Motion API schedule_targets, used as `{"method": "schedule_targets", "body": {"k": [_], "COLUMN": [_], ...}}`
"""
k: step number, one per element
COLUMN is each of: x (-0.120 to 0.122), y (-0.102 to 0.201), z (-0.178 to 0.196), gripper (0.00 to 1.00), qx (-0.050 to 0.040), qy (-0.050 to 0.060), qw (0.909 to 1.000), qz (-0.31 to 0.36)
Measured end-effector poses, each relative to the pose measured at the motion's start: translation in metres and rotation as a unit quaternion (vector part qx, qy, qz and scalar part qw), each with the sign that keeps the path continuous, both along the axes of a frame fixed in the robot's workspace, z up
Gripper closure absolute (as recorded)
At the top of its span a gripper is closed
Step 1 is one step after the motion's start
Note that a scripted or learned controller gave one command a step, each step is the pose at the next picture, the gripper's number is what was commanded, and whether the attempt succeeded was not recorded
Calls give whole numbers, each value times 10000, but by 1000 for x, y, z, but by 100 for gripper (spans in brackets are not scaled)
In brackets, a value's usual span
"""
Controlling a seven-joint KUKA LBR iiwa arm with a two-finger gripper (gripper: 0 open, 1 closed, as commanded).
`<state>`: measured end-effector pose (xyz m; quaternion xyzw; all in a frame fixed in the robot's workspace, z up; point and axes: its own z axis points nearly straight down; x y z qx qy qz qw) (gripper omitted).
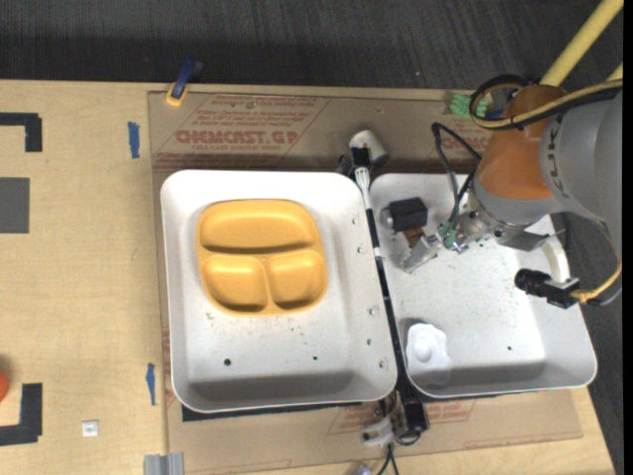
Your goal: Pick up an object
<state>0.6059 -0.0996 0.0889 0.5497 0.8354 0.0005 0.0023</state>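
Note:
A yellow three-compartment plate [262, 255] lies in the left white bin [188, 295], toward its back. A small white round object [427, 344] rests in the right white bin [514, 334], near its front left corner. My gripper [415, 250] reaches in from the right over the back left part of the right bin, close to the divider between the bins. Its black body sits just above it in the view, and the grey arm with the orange band [514, 161] trails off to the right. The white object lies well in front of the gripper, apart from it.
The two bins meet along a dark divider [381, 275]. A small white fixture [365, 148] stands behind that seam on the cardboard sheet. A black cable end [539, 285] hangs off the arm over the right bin. A blue-and-yellow clip [182, 82] lies at the back left.

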Motion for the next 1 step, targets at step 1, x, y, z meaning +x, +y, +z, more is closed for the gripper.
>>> {"method": "schedule_targets", "body": {"k": [1], "x": [25], "y": [-5], "z": [-3], "gripper": [0], "qx": [-9], "qy": [-4], "qw": [9749], "qz": [2227]}}
